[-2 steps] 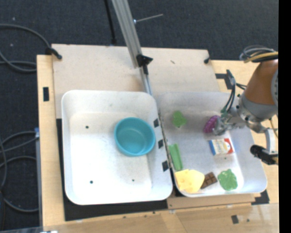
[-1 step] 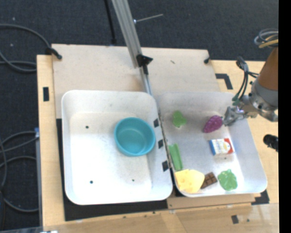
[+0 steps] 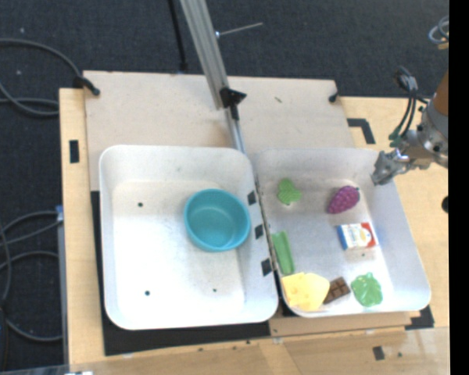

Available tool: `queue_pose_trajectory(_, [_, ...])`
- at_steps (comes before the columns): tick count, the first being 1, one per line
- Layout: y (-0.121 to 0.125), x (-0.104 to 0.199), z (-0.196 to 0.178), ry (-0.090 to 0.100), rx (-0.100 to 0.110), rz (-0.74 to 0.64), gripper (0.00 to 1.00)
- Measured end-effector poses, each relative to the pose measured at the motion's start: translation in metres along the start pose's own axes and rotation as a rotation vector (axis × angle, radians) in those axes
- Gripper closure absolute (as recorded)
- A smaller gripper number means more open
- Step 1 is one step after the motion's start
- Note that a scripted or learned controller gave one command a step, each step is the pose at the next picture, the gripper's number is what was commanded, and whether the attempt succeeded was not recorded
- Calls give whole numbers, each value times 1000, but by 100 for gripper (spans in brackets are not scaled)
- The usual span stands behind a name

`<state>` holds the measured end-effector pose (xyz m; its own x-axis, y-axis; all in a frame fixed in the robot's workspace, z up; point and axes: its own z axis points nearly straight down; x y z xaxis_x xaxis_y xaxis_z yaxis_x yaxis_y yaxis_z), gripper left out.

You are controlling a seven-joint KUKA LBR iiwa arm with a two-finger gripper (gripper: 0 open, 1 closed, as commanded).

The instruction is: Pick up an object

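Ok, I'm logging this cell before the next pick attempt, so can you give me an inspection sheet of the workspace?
Surface: tan bench bearing a left bin and a right bin, both white, side by side.
Job's things: in the right bin, purple grapes, green broccoli-like piece, small red-and-white box, green stick, yellow cheese wedge, brown chocolate piece, green leafy piece.
Clutter: blue bowl in the left bin.
Grippers: hand over the right bin's upper right corner, nothing seen between its fingers.
Cables: black cables on the floor at left.
Surroundings: dark carpet; slanted metal rail behind the bins.
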<state>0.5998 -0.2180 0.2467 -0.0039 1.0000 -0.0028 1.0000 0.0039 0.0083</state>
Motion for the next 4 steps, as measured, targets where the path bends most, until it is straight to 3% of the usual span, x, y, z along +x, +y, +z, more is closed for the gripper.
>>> queue_pose_trajectory(1, [1,-1,-18,2,4,-1,100])
queue_pose_trajectory(3, [-25,110,-24,4,8,-3,100])
queue_pose_trajectory(4, [-38,151,-9,2,8,1,100])
